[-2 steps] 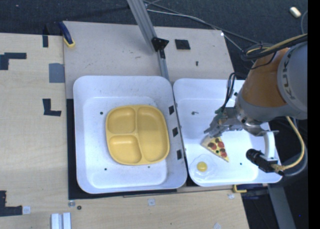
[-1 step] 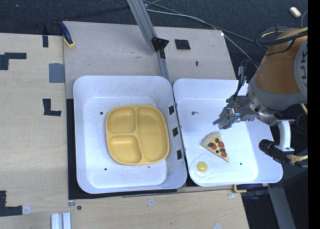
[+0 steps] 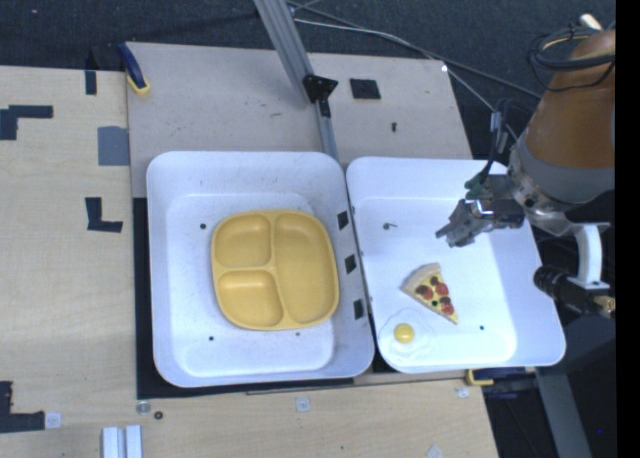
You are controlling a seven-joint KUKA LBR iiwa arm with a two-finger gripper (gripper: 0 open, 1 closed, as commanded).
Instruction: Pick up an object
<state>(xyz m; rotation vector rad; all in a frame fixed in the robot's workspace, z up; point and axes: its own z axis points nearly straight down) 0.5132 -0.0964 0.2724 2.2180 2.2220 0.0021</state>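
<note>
Right shallow white bin [image 3: 520,341] holds a toy pizza slice [image 3: 433,292], a pale-crust wedge with red pepperoni dots, lying flat near the bin's centre, tip pointing to the lower right; a small round yellow piece [image 3: 403,333] sits near it at the front-left corner; the dark two-finger gripper [image 3: 455,233] hangs over the bin above and just right of the slice, apart from it; whether it is open cannot be told; left white bin [image 3: 170,276] carries a yellow three-compartment plastic plate [image 3: 273,269]; both rest on the wooden surface [image 3: 220,96].
</note>
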